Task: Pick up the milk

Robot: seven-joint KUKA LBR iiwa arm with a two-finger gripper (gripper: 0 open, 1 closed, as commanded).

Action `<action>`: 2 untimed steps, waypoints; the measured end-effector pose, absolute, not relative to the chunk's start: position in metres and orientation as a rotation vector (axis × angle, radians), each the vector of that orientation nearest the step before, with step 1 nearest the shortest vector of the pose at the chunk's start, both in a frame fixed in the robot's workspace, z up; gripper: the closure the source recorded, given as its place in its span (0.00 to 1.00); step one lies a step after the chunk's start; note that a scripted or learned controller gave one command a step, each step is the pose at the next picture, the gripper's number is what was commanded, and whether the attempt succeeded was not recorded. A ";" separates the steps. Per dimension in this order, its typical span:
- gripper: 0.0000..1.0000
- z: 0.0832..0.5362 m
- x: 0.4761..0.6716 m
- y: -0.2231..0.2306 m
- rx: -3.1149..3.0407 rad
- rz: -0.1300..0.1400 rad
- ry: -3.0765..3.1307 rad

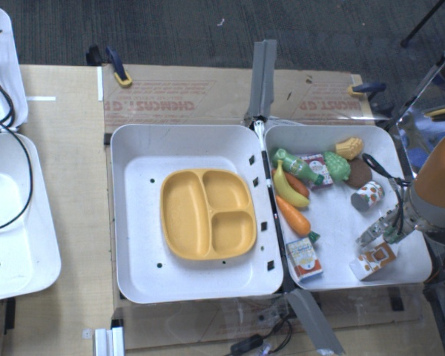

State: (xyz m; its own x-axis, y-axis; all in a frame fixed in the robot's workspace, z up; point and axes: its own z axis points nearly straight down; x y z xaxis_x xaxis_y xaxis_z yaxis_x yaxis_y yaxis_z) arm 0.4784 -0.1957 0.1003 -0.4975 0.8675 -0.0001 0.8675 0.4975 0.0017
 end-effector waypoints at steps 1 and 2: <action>1.00 0.135 0.496 -0.188 1.624 0.000 2.688; 0.00 0.135 0.496 -0.188 1.625 0.000 2.687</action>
